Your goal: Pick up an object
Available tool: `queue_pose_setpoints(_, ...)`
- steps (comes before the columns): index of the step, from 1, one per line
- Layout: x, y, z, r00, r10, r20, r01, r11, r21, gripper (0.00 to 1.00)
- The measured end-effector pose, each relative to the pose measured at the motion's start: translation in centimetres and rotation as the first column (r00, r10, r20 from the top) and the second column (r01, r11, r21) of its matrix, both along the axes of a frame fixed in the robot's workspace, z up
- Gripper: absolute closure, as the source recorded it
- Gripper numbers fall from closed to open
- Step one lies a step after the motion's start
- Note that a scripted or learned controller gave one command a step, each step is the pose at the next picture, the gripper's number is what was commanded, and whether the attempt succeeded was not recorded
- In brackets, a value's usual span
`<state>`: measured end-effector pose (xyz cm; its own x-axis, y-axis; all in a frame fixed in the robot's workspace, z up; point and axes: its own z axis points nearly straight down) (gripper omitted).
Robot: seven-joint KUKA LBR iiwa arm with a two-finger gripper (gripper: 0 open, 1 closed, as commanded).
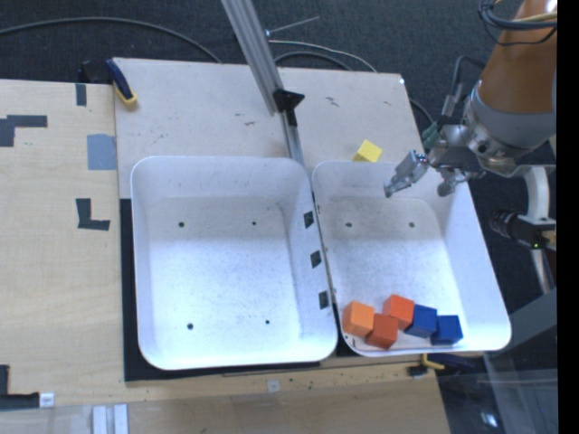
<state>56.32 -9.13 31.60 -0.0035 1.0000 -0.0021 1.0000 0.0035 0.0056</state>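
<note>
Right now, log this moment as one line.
end effector: above right bin's far edge, nothing held | blocks: near corner of right bin | yellow block: on bench

We see three small orange cubes (pixel 381 319) and two small blue cubes (pixel 433 324) huddled touching in the near corner of the right shallow white bin (pixel 470 260).

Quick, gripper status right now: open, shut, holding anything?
Gripper: open, with nothing between its fingers, above the far end of the right bin.
</note>
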Motion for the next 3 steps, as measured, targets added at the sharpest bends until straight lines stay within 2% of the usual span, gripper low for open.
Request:
queue_pose_setpoints(1, 3.9, -4.8, -12.1, 1.0, -0.005, -0.014, 0.005, 1.0, 0.001, 0.0)
queue_pose_setpoints(2, 3.6, -5.5, -10.0, 1.0, -0.003, -0.006, 0.003, 1.0, 0.001, 0.0)
queue_pose_setpoints(3, 3.8, -4.7, -16.9, 1.0, -0.001, -0.014, 0.001, 1.0, 0.003, 0.0)
